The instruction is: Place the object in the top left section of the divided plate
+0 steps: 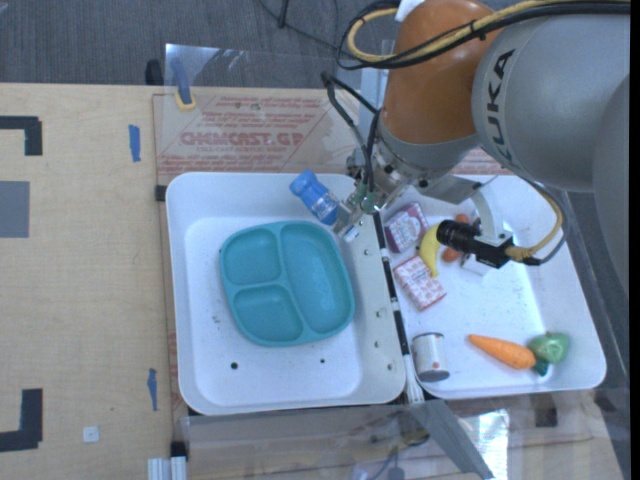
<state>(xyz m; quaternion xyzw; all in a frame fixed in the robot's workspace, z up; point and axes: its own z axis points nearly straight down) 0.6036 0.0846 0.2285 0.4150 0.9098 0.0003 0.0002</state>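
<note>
Jaws: you cannot tell their state. You see the gripper [352, 211] near a blue bottle [314, 197], above the teal divided plate [287, 283] in the left bin [200, 368].

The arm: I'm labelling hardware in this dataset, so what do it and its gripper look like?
The arm is bulky, rounded and grey, with black KUKA lettering and a glossy orange band above the wrist. Yellow and black cables loop over the band. The gripper is small, metallic and slender.
</note>
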